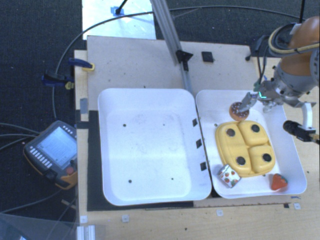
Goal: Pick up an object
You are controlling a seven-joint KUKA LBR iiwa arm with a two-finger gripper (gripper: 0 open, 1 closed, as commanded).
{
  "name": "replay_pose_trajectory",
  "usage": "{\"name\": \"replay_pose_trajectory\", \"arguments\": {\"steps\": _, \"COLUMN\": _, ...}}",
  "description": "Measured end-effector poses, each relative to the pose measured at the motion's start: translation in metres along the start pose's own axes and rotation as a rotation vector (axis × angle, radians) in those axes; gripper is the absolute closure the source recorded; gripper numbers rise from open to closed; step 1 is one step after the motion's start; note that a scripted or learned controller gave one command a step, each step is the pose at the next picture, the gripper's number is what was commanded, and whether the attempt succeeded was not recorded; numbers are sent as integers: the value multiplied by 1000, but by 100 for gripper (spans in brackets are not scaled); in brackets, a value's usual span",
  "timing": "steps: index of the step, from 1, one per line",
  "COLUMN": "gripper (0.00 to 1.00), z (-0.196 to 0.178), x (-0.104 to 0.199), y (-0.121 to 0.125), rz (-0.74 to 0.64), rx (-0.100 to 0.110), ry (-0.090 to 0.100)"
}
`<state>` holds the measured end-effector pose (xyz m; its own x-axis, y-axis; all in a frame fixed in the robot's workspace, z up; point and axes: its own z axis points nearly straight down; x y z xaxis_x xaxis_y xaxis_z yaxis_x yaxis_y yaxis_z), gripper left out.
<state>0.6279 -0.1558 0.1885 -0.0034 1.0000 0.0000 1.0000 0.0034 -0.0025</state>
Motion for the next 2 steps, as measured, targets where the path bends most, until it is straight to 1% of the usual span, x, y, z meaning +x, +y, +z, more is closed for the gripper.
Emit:
{"name": "replay_pose_trajectory", "arguments": {"steps": 1, "gripper": 0, "z": -2, "x": 0, "y": 1, "rz": -1, "rx": -4, "ry": -1}}
{"name": "replay_pose_trajectory", "arguments": {"steps": 2, "gripper": 0, "z": 39, "x": 3, "y": 3, "rz": -1, "rx": -3, "ry": -1}}
